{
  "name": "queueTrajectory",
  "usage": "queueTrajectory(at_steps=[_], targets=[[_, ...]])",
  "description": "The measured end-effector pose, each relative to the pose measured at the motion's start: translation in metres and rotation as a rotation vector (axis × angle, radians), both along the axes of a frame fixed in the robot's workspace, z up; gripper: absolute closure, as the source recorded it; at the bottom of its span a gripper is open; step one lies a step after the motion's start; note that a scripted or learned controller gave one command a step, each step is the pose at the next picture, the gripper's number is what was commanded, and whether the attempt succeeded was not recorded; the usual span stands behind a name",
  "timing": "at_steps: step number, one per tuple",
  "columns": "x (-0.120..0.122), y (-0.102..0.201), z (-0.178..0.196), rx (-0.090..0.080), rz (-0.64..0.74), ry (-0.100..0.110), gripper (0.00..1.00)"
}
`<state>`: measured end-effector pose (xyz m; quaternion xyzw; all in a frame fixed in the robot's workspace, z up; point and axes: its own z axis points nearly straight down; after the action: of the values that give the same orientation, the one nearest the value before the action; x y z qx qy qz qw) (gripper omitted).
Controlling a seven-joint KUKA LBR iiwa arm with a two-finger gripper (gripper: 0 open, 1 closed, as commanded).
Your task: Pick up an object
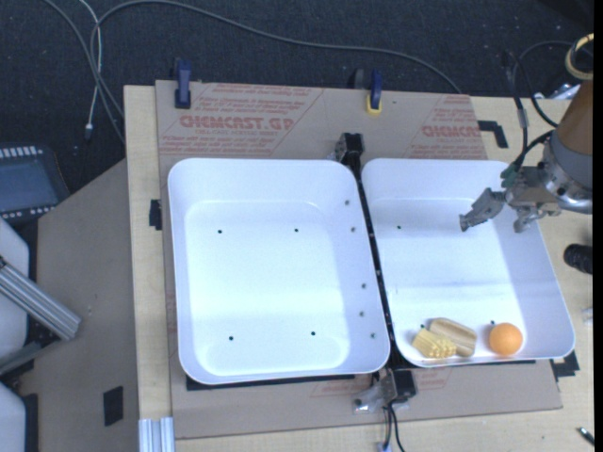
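Reaching in from the right, the pincer (497, 212) hovers over the right bin (443, 262).

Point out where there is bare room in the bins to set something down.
The left bin is bare floor wall to wall. In the right bin, the far and middle floor is free, below the gripper. Its near edge is crowded: corn, a tan piece, an orange ball.

Two blue clamps (182, 73) (375, 88) pinning printed cardboard sheet (240, 121); cables (57, 8) beyond.
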<state>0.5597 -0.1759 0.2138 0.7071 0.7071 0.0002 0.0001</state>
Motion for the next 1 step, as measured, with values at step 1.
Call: queueTrajectory(at_steps=[1], targets=[[0.0004,0.0001,0.0109,0.0,0.0,-0.002,1.0]])
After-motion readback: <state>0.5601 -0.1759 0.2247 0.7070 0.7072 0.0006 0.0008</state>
